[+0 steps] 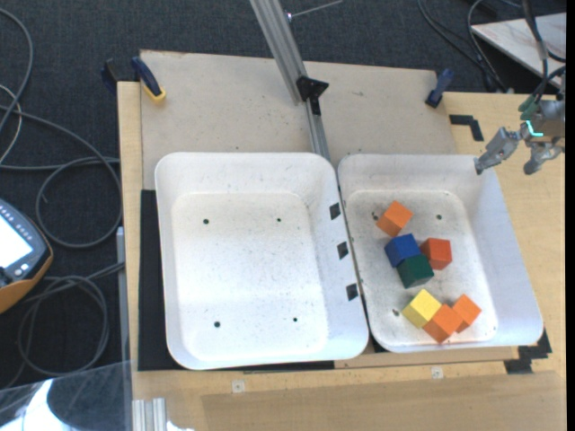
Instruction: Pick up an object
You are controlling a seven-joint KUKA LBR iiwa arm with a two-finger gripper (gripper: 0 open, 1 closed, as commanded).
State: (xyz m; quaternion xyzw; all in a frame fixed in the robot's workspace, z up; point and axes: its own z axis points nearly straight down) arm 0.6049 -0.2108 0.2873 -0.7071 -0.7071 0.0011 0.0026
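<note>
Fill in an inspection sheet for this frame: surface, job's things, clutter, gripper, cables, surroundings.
Surface: wooden bench bearing two white bins side by side, left bin and right bin.
Job's things: seven blocks in the right bin: orange block, blue block, red block, green block, yellow block, two orange blocks at the near edge.
Clutter: blue clamps on the bench's far corners.
Gripper: gripper open, above the right bin's far right corner, holding nothing.
Cables: black cables on the floor at left.
Surroundings: dark carpet, metal pole.
</note>
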